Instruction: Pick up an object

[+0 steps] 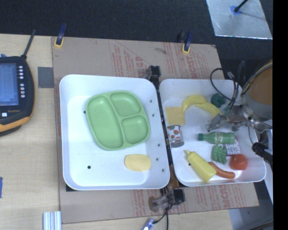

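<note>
Hand [224, 121] sits low over the right bin [201, 181], near its right wall, just above the green bottle [217, 138]; I cannot tell its state from here. Beside it I see a banana [198, 103] toward the far edge, a yellow square [174, 115], a small can [175, 135], a mustard bottle [200, 165], a tomato [238, 162]. Left bin [74, 176] carries a green divided plate [118, 120] and a yellow lump [137, 162] near the front edge.

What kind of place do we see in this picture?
Probably a robotics lab test bench, not a kitchen. Two white bins sit on clamped cardboard, toy food such as a banana lies in one, and a teach pendant rests beside them.
</note>
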### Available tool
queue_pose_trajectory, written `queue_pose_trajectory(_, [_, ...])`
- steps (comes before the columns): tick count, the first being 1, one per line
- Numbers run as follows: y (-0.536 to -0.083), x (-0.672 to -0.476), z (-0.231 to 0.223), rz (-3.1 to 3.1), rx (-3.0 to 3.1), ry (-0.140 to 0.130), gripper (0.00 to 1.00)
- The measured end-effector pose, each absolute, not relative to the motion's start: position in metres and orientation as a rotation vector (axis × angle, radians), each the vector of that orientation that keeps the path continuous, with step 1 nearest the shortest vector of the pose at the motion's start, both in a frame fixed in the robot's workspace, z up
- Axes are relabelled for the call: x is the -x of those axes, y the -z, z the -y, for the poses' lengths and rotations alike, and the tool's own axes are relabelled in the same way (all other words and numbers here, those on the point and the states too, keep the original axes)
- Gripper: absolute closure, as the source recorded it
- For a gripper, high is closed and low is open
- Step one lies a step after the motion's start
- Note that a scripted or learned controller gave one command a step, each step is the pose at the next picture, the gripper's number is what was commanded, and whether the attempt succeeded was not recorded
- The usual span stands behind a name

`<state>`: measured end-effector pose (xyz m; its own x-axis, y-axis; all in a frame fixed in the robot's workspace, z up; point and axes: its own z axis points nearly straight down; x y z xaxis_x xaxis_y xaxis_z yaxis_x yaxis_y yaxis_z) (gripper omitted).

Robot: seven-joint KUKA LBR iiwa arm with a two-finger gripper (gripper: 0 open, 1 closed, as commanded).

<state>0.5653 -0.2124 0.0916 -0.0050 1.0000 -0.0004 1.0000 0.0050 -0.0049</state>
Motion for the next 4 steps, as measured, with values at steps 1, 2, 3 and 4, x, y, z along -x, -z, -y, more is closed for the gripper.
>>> queue_pose_trajectory(1, [-0.093, -0.654, 0.212, 2.224, 2.217, -0.001, 0.0])
queue_pose_trajectory(2, [-0.092, -0.558, 0.193, 2.225, 2.214, -0.005, 0.0])
queue_pose_trajectory(3, [-0.092, -0.598, 0.211, 2.225, 2.216, -0.002, 0.0])
queue_pose_trajectory(4, [-0.093, -0.657, 0.212, 2.224, 2.217, -0.001, 0.0])
